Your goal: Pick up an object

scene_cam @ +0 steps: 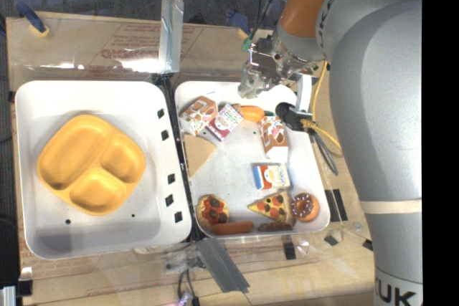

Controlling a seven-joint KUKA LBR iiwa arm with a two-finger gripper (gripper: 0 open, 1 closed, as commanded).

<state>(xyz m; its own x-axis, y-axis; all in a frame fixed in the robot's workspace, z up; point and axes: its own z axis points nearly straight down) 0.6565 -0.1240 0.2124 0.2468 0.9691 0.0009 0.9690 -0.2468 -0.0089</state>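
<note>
Nothing lifted yet, by the look of it: gripper [257, 77] poised over the far rim of the right bin [228, 175], just beside the orange piece [251, 112]. Cannot tell the grip's state. Toy foods all lying in that bin; yellow tray [91, 163] in the left one.

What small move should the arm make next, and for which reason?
Probably lower the tool a little toward the orange piece just below it in the right bin. The tool sits at that bin's far edge with nothing seen between its fingers, and that piece is nearest.
</note>
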